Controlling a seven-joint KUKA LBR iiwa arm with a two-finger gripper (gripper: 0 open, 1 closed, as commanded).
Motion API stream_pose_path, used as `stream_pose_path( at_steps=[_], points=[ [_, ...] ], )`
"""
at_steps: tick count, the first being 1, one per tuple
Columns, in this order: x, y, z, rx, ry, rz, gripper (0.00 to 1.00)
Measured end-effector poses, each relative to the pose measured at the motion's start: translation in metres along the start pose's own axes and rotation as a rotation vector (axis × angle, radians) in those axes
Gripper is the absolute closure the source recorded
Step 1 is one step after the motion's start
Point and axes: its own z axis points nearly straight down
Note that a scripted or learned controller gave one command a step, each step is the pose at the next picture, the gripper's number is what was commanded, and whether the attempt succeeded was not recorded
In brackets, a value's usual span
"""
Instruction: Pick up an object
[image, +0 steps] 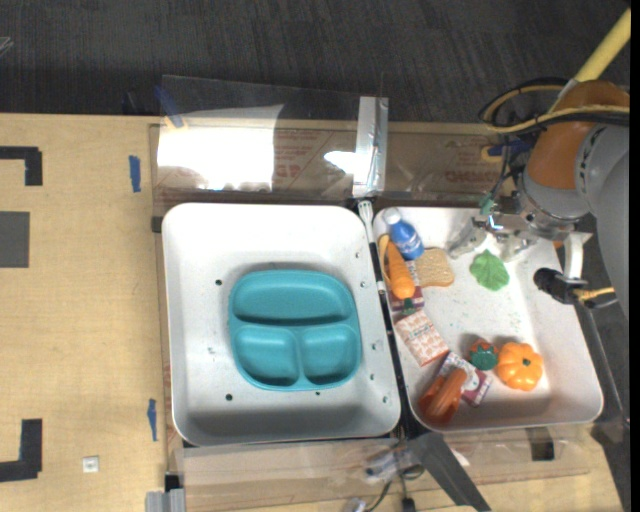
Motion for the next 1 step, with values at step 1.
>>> stream_pose_path(
  at_steps=[1],
  points=[
    [0.0619,-0.0524,-0.0022,-0.002,0.001,0.075,0.00]
  ],
)
